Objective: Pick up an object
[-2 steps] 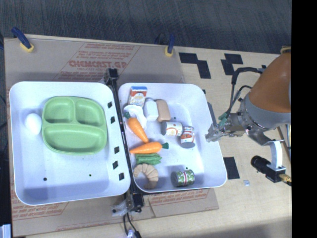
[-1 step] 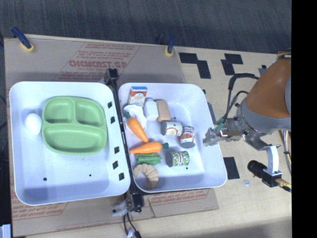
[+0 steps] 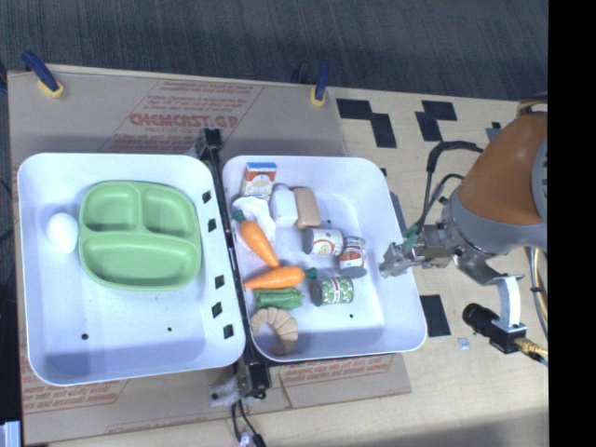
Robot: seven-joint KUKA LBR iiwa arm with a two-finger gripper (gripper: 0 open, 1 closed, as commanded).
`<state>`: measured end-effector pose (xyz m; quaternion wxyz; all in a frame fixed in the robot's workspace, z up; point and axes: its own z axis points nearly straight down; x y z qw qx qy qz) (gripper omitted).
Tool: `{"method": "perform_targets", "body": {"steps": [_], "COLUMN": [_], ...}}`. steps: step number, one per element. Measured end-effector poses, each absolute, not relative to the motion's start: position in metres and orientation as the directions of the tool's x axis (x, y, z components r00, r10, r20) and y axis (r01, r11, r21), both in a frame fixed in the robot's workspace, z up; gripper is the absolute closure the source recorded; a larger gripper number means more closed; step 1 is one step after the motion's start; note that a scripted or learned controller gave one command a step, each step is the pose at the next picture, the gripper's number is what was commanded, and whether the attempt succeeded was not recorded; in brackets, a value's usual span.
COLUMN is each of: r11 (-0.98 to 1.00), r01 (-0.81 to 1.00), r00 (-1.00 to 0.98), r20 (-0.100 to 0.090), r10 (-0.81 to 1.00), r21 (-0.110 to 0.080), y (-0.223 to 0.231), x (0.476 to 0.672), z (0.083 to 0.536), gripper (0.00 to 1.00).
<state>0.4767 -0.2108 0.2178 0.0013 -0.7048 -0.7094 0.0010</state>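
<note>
White plastic right bin [image 3: 402, 317] holds my targets, two tapered carrots [image 3: 258, 240] and a can [image 3: 332, 291], while the end effector [image 3: 395, 258] hovers at its right rim, finger state I cannot tell.

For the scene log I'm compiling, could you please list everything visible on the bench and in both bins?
White plastic bins: 2, white, left and right, side by side.
Green divided plate: 1, left bin.
White egg: 1, left bin, left of the plate.
Orange toy carrots: 2, right bin, one tilted, one lying lower.
Small cans: 3, right bin, two with red and white labels, one green.
Carton: 1, white, orange and blue, right bin top.
Brown bread roll: 1, beside the carton.
Tan croissant: 1, right bin bottom.
Blue clamps: 2, cardboard's top edge.
Gripper: 1, grey, at the right bin's right rim.
</note>
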Motion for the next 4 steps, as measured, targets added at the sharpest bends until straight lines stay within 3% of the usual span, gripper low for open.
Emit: {"method": "perform_targets", "body": {"steps": [1,2,3,4], "r11": [0.006,0.008,0.013,0.008], "r01": [1.000,1.000,1.000,1.000], "r00": [-0.006,-0.008,-0.013,-0.008], "r20": [-0.003,-0.001,-0.003,-0.001], "r10": [1.000,1.000,1.000,1.000], "r21": [0.004,0.000,0.003,0.001], "y": [-0.212,-0.120,-0.120,-0.065], "x": [0.478,0.477,0.478,0.478], "z": [0.270,0.265,0.275,0.268], "gripper": [1.00,1.00,1.00,1.00]}}
